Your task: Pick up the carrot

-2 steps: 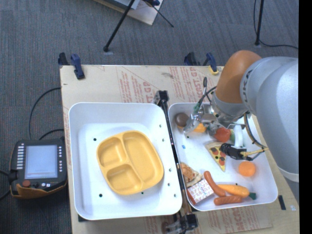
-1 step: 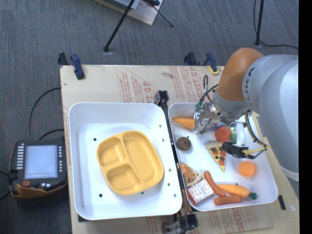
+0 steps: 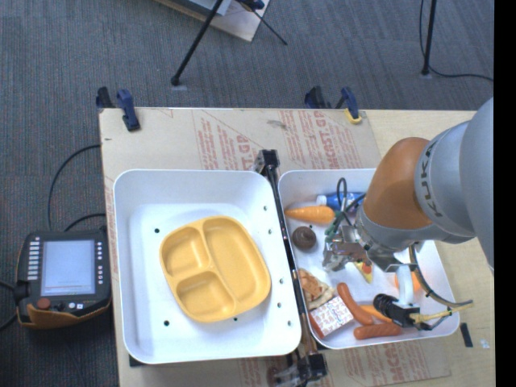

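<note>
The arm (image 3: pixel 439 188) came in from the right edge of the frame, its orange band sitting over the upper middle of the right bin (image 3: pixel 294 185). Below the band, the gripper (image 3: pixel 345 252) hung over the middle of that bin, a cluster of metal and cables; whether it was wide or narrow could not be told from this angle, and nothing could be made out held in it. The carrot (image 3: pixel 310 214) lay in the upper left part of the right bin, its pointed end toward the left wall, up and to the left of the gripper and apart from it. Just below the carrot sat a dark brown round item (image 3: pixel 304 238). Toward the lower part of the bin lay a slice of pizza (image 3: pixel 310 282), a red and white packet (image 3: pixel 330 318) and two sausages (image 3: pixel 364 311), near one another. In the left bin (image 3: pixel 129 216), a yellow divided plate (image 3: pixel 214 268) rested near the centre. At the left edge of the frame, off the bench, a teach pendant (image 3: pixel 63 276) lay on the carpet.
</note>
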Controlling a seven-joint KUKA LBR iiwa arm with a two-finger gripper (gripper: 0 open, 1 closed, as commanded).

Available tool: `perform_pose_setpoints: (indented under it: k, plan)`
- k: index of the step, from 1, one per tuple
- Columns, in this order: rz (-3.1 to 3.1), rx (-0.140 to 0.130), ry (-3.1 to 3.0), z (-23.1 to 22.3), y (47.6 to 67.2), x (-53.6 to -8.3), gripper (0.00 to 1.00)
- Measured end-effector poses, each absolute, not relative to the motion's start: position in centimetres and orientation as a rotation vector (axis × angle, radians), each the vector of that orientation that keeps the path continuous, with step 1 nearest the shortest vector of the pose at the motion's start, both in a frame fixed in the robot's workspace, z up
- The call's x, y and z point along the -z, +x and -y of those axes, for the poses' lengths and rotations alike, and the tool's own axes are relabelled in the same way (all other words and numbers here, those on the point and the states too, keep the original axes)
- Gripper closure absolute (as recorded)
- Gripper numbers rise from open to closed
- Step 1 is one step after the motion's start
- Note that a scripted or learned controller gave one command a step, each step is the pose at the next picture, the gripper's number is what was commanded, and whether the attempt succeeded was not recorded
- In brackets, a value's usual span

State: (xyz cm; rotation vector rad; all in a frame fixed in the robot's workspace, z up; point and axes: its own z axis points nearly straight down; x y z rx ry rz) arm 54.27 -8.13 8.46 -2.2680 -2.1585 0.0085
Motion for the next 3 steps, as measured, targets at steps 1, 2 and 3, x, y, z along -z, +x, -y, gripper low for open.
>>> perform_pose_setpoints:
  k: [1, 2, 3]
  plan:
    - [2.239, -0.007, -2.197, 15.4, 51.1, -8.6, 1.00]
    - [2.310, -0.001, -2.125, 21.3, 52.5, -8.7, 1.00]
    - [2.303, 0.004, -2.122, 21.1, 52.5, -8.6, 0.00]
